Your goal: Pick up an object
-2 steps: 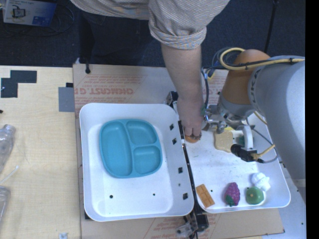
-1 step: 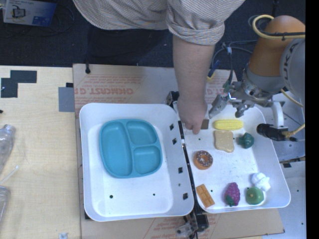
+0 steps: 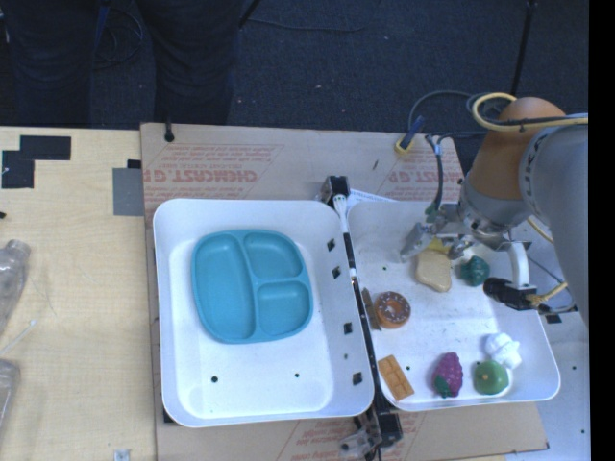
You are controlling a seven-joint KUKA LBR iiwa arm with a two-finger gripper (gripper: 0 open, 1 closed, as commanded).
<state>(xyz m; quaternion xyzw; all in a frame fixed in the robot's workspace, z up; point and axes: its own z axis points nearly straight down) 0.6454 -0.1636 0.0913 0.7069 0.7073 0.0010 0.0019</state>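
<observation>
My gripper [image 3: 434,251] hangs over the back of the right bin [image 3: 538,392], under the grey arm with the orange band. Its fingers stand apart, open, with nothing between them. Just below the tips lies a pale yellow lump [image 3: 433,274], and a dark teal object [image 3: 472,272] sits right beside it. Further forward in the same bin are a brown donut [image 3: 391,309], an orange cracker [image 3: 395,376], purple grapes [image 3: 448,374], a green apple [image 3: 491,379] and a small white object [image 3: 502,347].
The left bin [image 3: 183,373] holds a blue divided plate [image 3: 252,284]. A black divider [image 3: 354,296] runs between the two bins. Cables [image 3: 428,128] loop behind the arm. A light wooden tabletop [image 3: 67,286] lies to the left.
</observation>
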